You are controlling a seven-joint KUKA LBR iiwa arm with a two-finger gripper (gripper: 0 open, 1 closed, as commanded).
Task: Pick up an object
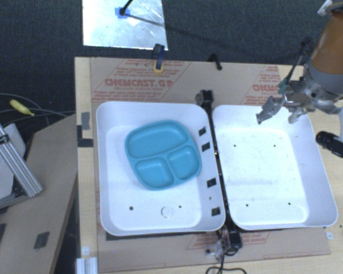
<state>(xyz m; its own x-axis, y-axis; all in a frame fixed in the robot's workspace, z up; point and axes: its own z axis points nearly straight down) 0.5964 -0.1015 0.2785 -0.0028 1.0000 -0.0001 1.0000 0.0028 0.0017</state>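
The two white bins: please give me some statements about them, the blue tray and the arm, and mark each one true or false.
1. The blue tray lies in the left bin. True.
2. The blue tray has three compartments. True.
3. The gripper holds the blue tray. False: it hangs over the far edge of the right bin, well apart from the tray.
4. The blue tray lies upside down. False: its compartments face up.
5. A small clear round thing lies in the left bin, nearer the camera than the tray. True.
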